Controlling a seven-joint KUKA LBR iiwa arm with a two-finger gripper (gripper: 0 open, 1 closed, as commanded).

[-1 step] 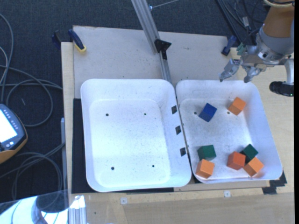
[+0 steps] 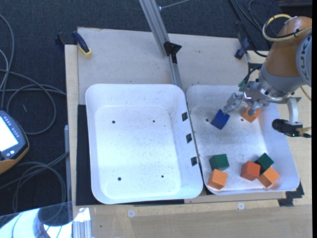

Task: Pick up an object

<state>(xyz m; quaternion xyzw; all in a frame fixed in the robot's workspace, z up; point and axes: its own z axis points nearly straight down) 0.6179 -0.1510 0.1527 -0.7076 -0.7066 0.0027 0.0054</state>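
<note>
Gripper [image 2: 246, 104] sits over the far part of the right bin [image 2: 277, 187], fingers spread, nothing visibly between them. Blue block [image 2: 220, 119] lies tilted just beside its left finger; an orange block [image 2: 250, 114] is just under its right side, contact unclear. Near edge of that bin: green block [image 2: 218, 161], orange block [image 2: 217, 178], red block [image 2: 250, 170], dark green block [image 2: 265, 160], orange block [image 2: 270, 177].
</note>
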